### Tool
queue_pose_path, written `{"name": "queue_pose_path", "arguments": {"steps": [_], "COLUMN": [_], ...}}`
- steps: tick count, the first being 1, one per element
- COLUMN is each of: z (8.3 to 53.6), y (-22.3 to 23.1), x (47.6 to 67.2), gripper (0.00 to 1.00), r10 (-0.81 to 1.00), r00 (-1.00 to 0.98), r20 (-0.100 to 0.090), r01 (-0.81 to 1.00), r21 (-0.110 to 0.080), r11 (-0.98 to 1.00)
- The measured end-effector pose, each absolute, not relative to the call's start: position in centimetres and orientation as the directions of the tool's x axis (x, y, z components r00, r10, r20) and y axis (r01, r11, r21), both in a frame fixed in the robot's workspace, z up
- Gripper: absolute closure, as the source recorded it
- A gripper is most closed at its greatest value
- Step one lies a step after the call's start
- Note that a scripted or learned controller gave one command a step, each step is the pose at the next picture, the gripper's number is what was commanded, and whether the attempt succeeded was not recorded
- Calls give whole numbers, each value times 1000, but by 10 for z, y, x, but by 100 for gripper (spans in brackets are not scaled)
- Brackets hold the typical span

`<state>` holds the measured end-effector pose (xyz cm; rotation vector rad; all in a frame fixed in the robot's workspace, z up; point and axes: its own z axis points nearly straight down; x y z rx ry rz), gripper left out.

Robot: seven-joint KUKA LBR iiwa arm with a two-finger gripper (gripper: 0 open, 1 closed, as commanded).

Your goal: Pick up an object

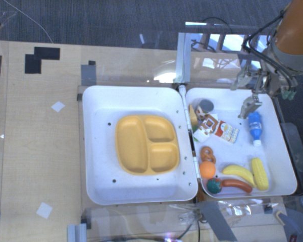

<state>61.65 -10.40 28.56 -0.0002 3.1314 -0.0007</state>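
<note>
I have the gripper [251, 105] hanging over the far part of the right bin [288, 183], up at about one o'clock from that bin's middle. I see one finger pointing down clearly, but the view blurs the rest, so I cannot tell how far the gripper is spread, and I see nothing between its tips.

The nearest candidate, in my judgement, is the blue bottle [255, 127]. It lies just beside the gripper, at roughly five o'clock from it, with its long axis running twelve to six and its white cap toward six. A short drop and a small shift that way would put the tips over its body, and closing across the narrow width, three to nine, looks the sensible approach.

Other things crowd the bin. A small snack packet [218, 127] lies at nine o'clock from the bottle, near but apart from it. Beyond that, against the divider, sit a grey round lid [206, 105] and, lower down, a pretzel [207, 154] and an orange [207, 170]. At six o'clock from the bottle are the corn cob [260, 174] and a banana [239, 174], with a sausage [236, 184] at the near edge. None of them blocks the bottle. The bin's right wall is close by, so I would watch the outer finger there.

The left bin [98, 135] holds a yellow divided tray [147, 144], well apart.
</note>
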Motion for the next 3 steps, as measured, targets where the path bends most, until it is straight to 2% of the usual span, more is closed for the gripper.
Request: {"name": "queue_pose_path", "arguments": {"steps": [1,2,3], "z": [199,90,155], "y": [-160,-207,-206], "x": [598,546,520], "gripper": [0,0,0], "r10": [-6,-10,327], "r00": [-1000,-1000,-945], "r20": [-1,-16,-12], "r01": [-6,-10,327], "r21": [0,-4,1], "r11": [1000,1000,945]}}
